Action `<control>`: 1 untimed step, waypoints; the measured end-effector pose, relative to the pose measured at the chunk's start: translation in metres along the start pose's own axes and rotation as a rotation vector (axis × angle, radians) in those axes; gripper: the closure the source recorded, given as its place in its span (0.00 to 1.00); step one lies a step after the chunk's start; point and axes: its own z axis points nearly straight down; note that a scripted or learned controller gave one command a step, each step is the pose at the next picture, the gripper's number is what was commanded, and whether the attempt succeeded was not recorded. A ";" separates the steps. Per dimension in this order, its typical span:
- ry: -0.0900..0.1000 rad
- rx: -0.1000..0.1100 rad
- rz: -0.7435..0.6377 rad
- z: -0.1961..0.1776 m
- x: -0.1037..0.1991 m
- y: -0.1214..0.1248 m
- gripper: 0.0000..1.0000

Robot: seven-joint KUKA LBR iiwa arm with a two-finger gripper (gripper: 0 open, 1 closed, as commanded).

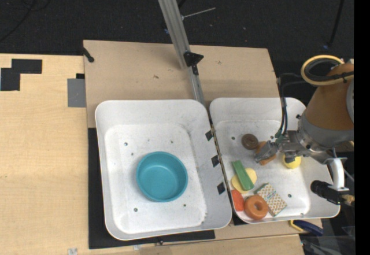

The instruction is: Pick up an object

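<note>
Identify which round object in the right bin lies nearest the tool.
The small brown disc, just left of the tool. The orange ring also is round, but it sits far lower, at the right bin's front edge.

The arm [329, 115] is bulky and rounded, orange-brown on its upper part with a grey band below. A yellow cable loop [319, 69] sits at its top. A dark cable [283, 115] runs down to the small metallic gripper [270, 151].
</note>
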 end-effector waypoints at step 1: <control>-0.001 -0.003 0.000 0.052 0.000 0.000 0.00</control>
